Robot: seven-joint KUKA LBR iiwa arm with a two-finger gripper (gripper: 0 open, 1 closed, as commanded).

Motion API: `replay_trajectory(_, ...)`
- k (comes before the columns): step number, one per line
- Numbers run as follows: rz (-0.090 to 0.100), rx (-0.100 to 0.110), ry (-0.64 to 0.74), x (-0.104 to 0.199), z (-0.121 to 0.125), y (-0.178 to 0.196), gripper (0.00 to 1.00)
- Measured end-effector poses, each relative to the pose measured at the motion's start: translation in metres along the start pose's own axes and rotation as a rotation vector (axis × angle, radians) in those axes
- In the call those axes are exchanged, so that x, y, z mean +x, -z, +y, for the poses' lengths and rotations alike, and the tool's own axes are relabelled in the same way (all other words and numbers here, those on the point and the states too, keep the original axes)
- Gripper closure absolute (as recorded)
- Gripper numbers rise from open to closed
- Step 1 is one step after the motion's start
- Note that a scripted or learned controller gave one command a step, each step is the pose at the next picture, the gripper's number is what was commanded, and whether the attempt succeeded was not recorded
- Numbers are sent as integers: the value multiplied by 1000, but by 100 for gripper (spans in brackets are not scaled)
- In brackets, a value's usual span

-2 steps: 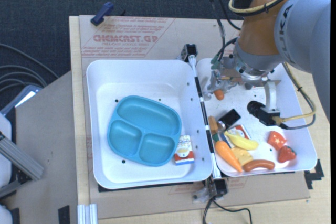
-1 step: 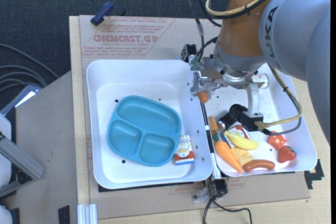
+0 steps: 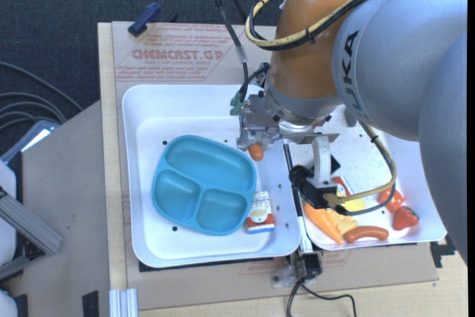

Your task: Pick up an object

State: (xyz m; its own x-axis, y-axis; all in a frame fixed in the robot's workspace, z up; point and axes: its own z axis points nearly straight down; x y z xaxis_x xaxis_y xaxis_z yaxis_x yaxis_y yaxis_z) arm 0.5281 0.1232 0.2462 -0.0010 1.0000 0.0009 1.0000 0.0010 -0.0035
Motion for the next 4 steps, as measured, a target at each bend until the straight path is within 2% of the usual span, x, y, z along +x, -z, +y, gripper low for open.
replay_trajectory(1,-1,1,0,61,-50,10,100)
replay_trajectory(2,-2,-5,-2,-8,46,84,100)
replay_trajectory(3,-1,0,0,16,6,26,100)
replay_trajectory(4,-1,1,-2,-27,-49,28,100)
